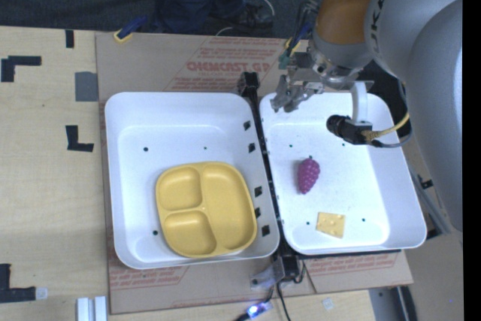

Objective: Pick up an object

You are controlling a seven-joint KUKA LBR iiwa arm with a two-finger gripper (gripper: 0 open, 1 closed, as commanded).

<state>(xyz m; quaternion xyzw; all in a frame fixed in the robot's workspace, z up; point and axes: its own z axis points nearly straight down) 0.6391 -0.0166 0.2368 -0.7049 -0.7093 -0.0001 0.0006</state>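
TEXT: red print, upside down, illegible | ON: cardboard sheet (218, 64) beyond white bins (120, 116) | ARM (421, 19): dark letters, partial, unreadable

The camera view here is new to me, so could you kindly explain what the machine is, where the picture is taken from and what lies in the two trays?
The picture comes from one fixed camera above the bench, looking down at a slant. The big grey machine with the orange band is a robot arm reaching in from the right. Its gripper, a small two-finger claw, hangs over the far edge of the right bin, with nothing seen between its fingers. That bin holds a purple bunch of grapes and a yellow cheese slice, lying apart. The left bin holds a yellow divided plate with three compartments. Both bins sit on cardboard.
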